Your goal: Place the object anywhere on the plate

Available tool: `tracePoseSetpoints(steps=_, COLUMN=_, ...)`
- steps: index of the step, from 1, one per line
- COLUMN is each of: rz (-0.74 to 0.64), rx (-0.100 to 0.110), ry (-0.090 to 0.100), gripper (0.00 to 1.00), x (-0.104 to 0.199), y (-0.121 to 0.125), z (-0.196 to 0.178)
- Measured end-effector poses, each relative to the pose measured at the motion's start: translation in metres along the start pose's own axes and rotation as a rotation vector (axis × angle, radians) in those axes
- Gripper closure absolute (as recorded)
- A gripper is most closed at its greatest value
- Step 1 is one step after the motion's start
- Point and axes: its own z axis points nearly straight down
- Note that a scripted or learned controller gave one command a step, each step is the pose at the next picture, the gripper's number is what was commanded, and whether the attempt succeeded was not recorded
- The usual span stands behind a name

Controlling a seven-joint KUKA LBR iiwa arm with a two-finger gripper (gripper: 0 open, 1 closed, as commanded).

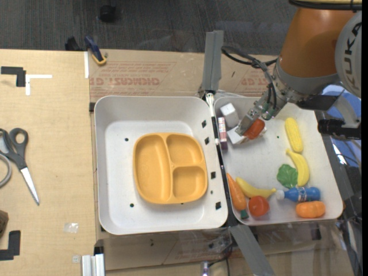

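Yellow-orange and divided into three compartments, the plate [170,167] lies in the middle of the left bin [109,154]. Above the right bin [328,206], the gripper [251,125] hangs at the far left part, its fingers closed around a red-orange object [255,129] that sits between them. Just to its left lie a grey-white block [228,112] and a small white piece [234,137]. A corn cob [294,134] lies to the right, with a banana [301,167] and a green leafy piece [287,175] nearer. Along the near edge sit a carrot [236,192], a second banana [254,187], a red tomato [259,206], a blue bottle [301,194] and an orange fruit [310,210]. Scissors [20,160] rest on the wooden bench at far left.
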Motion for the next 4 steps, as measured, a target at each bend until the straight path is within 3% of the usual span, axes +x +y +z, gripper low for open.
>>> tracePoseSetpoints(steps=1, rz=0.168, rx=0.000, ry=0.002, gripper=1.00, x=0.047, y=0.016, z=0.075)
tracePoseSetpoints(steps=2, rz=0.169, rx=0.000, ry=0.002, gripper=0.00, x=0.047, y=0.016, z=0.075)
tracePoseSetpoints(steps=3, rz=0.168, rx=0.000, ry=0.000, gripper=1.00, x=0.046, y=0.016, z=0.066)
tracePoseSetpoints(steps=4, rz=0.112, rx=0.002, ry=0.002, gripper=1.00, x=0.111, y=0.041, z=0.075)
